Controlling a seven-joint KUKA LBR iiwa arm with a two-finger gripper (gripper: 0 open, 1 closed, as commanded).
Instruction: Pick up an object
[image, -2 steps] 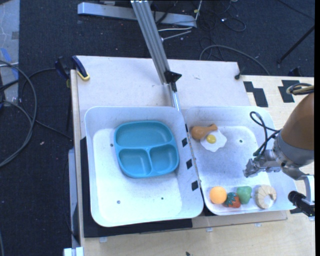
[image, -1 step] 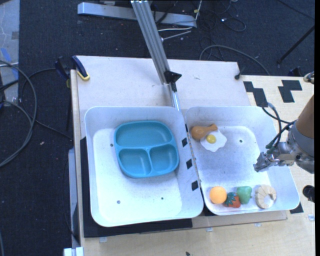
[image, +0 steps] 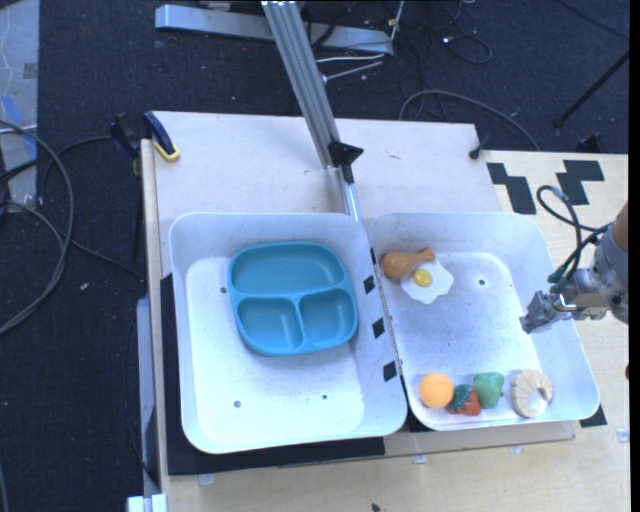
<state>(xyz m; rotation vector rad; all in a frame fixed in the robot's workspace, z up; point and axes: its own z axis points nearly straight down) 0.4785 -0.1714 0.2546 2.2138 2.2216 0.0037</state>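
Fingers on the gripper (image: 528, 321): too small to tell if apart or together, nothing seen between them. It's at the right bin's (image: 560, 300) right wall. Toys lie w/in that bin: fried egg (image: 427, 281) & drumstick (image: 404, 263) top left, orange (image: 436, 389), strawberry (image: 463, 401), green piece (image: 489, 389), cookie (image: 530, 392) along front. Blue tray (image: 293, 297) in left bin (image: 200, 330).
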